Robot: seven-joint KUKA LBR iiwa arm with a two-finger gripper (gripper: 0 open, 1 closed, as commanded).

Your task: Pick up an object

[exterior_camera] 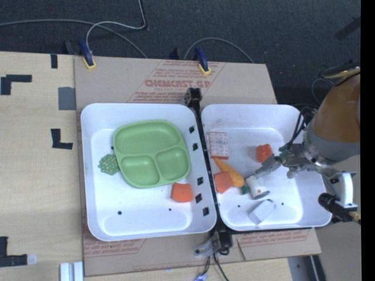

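Left bin [94, 174]: green divided plate [151, 153], speckled green ball [108, 164] at plate's left, orange block [182, 192] toward near edge. Right bin [293, 113]: carrot piece [229, 172], white cylinder [255, 187], grey block [261, 211], orange piece [263, 153]. Hand [270, 167] low beside white cylinder, holding nothing seen; spread impossible to tell. Judged approach step; next needed: centring over cylinder, closing. Cardboard sheet [234, 78] on counter, dark floor at far edge.

The two white bins [94, 157] sit on a brown cardboard sheet [176, 81] printed with red lettering. Two blue clamps [88, 56] grip the sheet's far edge. Thin cables [117, 25] run across the dark floor beyond, beside a pale wooden benchtop [29, 174].
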